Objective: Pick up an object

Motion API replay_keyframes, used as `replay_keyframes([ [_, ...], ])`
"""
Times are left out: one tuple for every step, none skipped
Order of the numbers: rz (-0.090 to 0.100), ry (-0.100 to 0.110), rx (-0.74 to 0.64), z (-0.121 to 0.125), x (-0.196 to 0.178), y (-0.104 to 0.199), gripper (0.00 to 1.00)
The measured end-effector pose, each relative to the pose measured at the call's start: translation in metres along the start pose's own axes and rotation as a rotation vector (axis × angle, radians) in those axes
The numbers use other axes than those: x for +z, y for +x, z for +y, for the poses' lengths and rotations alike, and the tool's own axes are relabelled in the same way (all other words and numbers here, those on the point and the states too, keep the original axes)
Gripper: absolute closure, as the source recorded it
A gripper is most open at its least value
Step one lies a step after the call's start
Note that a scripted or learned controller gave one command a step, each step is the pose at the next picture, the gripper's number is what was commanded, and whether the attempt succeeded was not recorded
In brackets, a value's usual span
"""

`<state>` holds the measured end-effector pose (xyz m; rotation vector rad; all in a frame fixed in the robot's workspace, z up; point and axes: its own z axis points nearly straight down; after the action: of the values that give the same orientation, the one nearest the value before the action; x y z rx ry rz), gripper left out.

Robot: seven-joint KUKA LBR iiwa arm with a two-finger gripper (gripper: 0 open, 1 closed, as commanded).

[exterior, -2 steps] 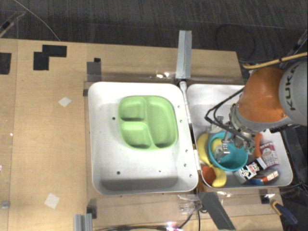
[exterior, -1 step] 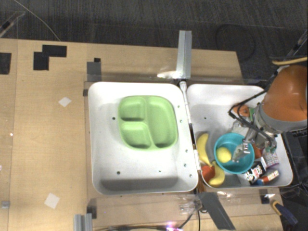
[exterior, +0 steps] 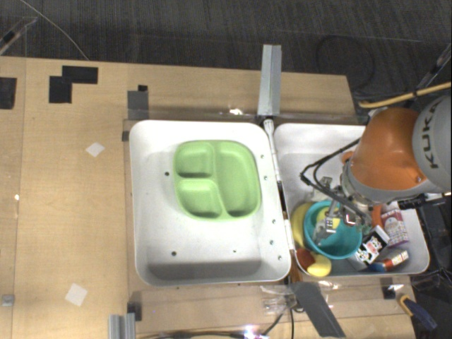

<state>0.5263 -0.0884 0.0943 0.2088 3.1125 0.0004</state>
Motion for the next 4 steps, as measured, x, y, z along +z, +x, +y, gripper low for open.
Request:
replay_keyframes([
  [0.016, 0.001, -0.118, -0.061, -0.001, -0.058, 0.00],
  [-0.003, 0.002, 0.021, -0.068, 0.002, -0.037, 0.00],
  [-0.004, 0.002, 0.012, -0.015, 0.002, -0.016, 0.00],
  [0.004, 0.001, 0.091, -0.049, 0.005, -0.072, 0.00],
])
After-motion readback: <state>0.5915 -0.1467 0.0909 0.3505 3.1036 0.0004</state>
